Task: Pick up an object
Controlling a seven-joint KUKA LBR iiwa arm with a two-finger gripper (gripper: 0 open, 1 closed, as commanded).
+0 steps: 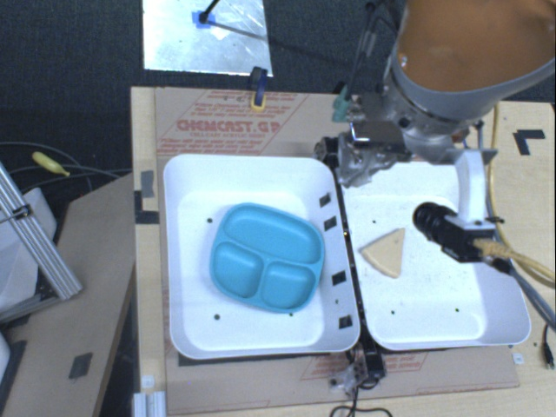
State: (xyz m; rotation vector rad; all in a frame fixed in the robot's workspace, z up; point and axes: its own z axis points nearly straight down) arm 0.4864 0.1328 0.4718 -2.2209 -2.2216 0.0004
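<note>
I see the tan wedge (pixel 387 252) lying loose, right-centre of frame, in the right bin (pixel 452 324); gripper (pixel 360 163) near top centre; grip state indiscernible; blue tray (pixel 265 257) left; pick not yet done.

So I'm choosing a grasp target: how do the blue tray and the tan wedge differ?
The blue tray is large, rounded and split into three compartments; the tan wedge is small, triangular and plain. The tray lies in the left bin, taking up much of its floor; the wedge lies in the right bin, with bare floor around it. Both lie flat, untouched by the gripper.
</note>
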